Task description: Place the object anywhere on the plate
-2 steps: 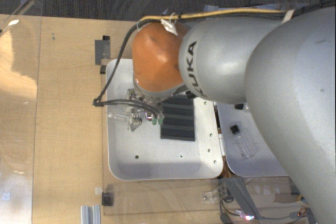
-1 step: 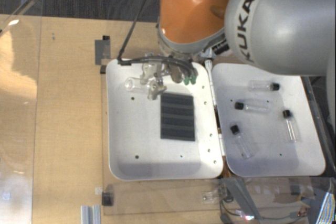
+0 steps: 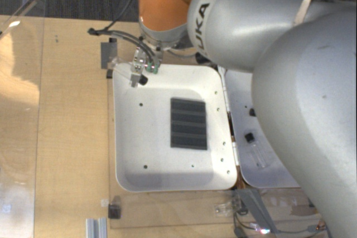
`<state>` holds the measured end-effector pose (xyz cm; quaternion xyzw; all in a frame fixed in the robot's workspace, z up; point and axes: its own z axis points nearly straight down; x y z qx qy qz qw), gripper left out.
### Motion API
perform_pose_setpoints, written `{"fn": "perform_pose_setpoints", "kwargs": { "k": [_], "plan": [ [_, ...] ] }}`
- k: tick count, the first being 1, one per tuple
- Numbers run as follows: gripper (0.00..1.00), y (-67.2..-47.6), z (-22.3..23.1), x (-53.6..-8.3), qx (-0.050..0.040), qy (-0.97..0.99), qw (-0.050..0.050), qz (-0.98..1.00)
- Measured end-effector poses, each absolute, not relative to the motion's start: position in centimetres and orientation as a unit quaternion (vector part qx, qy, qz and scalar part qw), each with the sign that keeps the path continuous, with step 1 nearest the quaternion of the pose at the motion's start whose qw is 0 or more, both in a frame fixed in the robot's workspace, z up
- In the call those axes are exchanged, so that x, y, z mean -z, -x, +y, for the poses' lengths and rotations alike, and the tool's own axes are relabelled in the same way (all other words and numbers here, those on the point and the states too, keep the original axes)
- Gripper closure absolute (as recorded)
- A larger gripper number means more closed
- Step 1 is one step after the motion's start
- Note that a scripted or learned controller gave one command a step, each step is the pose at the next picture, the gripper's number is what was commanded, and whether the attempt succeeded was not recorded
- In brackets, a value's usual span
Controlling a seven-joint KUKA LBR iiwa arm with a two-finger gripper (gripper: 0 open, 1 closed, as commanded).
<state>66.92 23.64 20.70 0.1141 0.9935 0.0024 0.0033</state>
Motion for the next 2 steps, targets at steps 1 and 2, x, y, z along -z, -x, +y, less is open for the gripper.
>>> {"fn": "perform_pose_setpoints", "kwargs": {
  "k": [1, 2],
  "plan": [
    [1.0, -66.3, 23.6, -27.6, -0.003, -0.058, 0.006, 0.998],
    [1.0, -64.3, 23.6, -26.6, -0.0021, -0.375, 0.002, 0.927]
  ]
}}
